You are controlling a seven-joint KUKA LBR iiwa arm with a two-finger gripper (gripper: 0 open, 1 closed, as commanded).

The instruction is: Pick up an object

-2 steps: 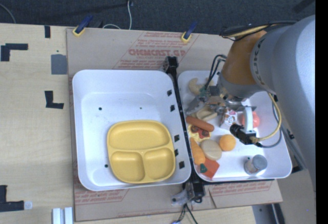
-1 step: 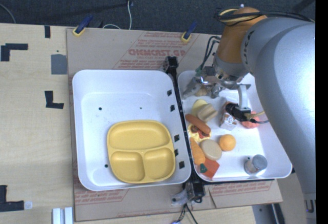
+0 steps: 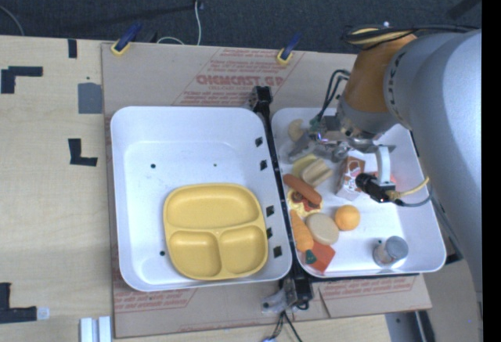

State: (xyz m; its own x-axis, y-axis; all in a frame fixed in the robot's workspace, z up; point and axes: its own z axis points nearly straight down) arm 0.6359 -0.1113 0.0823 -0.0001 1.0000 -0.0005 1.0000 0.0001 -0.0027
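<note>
jaws (image 3: 313,146) low in right bin (image 3: 427,250), state unclear; cardboard print unreadable.

Red printed lettering on the brown cardboard sheet (image 3: 227,82) beneath the bins, upper centre of frame; characters too blurred to read reliably.

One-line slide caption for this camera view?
Grey KUKA arm's gripper lowered among toy food in the right white bin; yellow three-compartment plastic tray sits in the left white bin.
</note>
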